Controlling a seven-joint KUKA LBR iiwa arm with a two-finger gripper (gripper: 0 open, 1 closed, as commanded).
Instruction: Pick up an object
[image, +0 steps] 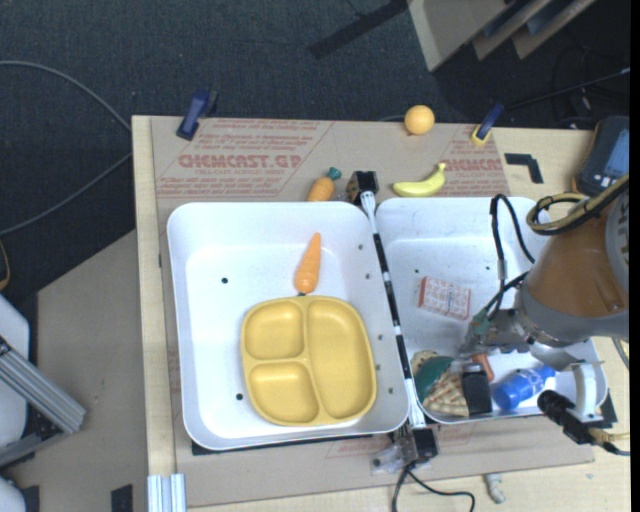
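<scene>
Pick isn't done yet, I'd say. The tool (478, 352) is down in the right bin (440, 225), just above a pile: blue bottle (520, 388), black block (476, 392). Can't tell its grip state; nothing visibly lifted.

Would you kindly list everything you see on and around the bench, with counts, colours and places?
Divided plate: one, yellow, in the left bin.
Carrot: one, orange, left bin, just beyond the plate.
Small carrot: one, orange, on the bench behind the left bin.
Banana: one, yellow, on the bench behind the right bin.
Ball: one, orange, far bench edge.
Clamps: two, blue, far bench edge.
Card: one, white and red, right bin.
Bottle: one, blue, right bin's near end, in a clutter of small items.
Arm: one, grey and orange, over the right bin.
</scene>
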